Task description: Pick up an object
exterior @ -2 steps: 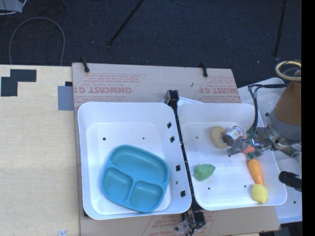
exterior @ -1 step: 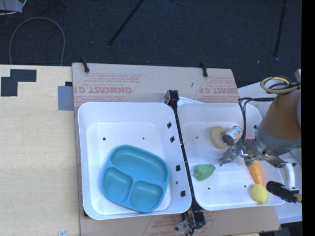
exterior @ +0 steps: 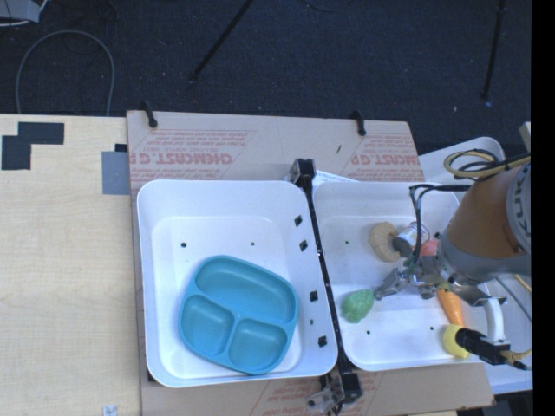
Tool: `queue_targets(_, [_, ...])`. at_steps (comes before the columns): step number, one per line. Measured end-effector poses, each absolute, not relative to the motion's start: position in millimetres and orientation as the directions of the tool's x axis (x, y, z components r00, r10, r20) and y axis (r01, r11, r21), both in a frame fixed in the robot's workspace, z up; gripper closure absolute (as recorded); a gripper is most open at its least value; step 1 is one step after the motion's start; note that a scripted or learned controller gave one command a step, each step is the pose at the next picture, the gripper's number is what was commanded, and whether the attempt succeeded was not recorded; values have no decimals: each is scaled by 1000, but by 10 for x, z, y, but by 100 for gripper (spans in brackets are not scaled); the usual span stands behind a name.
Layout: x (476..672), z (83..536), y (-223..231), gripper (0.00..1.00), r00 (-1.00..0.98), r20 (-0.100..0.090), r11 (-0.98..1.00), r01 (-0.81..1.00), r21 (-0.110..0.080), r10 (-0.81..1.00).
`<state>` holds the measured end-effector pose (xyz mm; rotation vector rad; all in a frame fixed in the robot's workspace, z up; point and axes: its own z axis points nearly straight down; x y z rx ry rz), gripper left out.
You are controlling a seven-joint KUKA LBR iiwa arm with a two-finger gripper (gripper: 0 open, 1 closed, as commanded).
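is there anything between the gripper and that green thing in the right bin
Nothing visible does. The gripper sits low in the right bin, its tips just right of the green object, with only bare white bin floor between them. The tan object lies further back, and the orange object lies off to the right, under the arm.

— Where is your arm sitting?
— I'm reaching in from the right, orange band above my wrist, my gripper (exterior: 388, 287) pointing left and low.
— Holding anything?
— I'm not seeing anything between the fingers.
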<state>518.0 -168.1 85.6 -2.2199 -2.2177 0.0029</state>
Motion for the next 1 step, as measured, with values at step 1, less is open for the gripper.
queue_targets(1, [5189, 986, -1692, 100, 5, 1, -5, 1000, -1, 1000])
